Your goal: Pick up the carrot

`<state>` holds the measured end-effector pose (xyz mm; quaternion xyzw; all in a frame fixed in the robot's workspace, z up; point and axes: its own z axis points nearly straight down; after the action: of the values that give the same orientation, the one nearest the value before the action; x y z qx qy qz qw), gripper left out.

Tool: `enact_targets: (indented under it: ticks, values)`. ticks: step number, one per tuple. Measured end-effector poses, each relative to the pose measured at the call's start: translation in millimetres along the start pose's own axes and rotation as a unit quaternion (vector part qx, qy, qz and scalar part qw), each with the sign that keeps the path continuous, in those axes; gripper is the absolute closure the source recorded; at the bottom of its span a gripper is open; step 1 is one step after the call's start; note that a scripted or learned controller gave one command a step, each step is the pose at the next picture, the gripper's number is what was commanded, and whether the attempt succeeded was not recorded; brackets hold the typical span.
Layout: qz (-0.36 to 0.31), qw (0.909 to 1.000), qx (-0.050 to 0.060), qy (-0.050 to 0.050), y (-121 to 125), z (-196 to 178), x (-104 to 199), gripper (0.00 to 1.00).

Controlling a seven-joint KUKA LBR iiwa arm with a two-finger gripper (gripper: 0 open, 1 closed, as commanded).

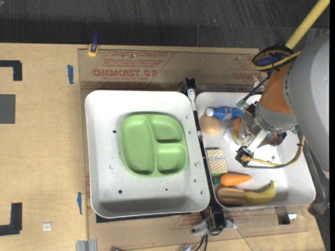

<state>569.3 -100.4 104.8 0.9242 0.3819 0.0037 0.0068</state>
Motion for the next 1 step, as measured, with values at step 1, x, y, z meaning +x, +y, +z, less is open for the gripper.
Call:
enact_targets:
  ticks: [1]
  values:
    - [0.013,0.9999,0.009,0.002,-105.7,-82.8,64.9,1.0]
